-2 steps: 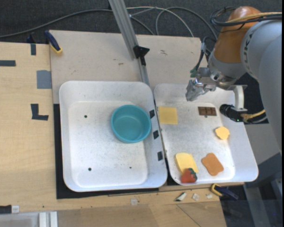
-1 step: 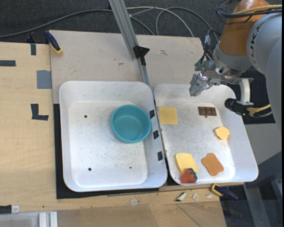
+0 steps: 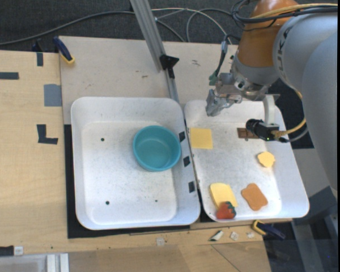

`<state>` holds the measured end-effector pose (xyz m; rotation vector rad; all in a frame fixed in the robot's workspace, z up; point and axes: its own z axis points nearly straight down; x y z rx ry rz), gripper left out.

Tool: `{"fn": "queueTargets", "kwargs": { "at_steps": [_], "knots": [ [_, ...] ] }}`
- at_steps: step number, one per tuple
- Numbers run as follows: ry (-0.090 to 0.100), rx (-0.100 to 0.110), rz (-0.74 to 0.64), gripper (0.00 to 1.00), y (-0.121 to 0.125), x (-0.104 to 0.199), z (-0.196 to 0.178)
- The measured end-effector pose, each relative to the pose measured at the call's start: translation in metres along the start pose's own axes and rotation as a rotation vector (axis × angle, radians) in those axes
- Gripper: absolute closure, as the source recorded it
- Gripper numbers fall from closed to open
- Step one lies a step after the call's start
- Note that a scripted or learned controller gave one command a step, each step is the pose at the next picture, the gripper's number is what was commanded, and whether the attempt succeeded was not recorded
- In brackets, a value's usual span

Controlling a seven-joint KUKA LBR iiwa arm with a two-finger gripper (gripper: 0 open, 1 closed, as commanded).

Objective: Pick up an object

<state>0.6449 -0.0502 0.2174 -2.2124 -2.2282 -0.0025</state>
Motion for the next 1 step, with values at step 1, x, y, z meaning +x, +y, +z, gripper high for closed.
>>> {"fn": "queueTargets", "kwargs": {
  "at_steps": [1],
  "knots": [
    [0.000,0.003,0.000,1.00,-0.0059,0.0586,0.0080]
  ]
}}
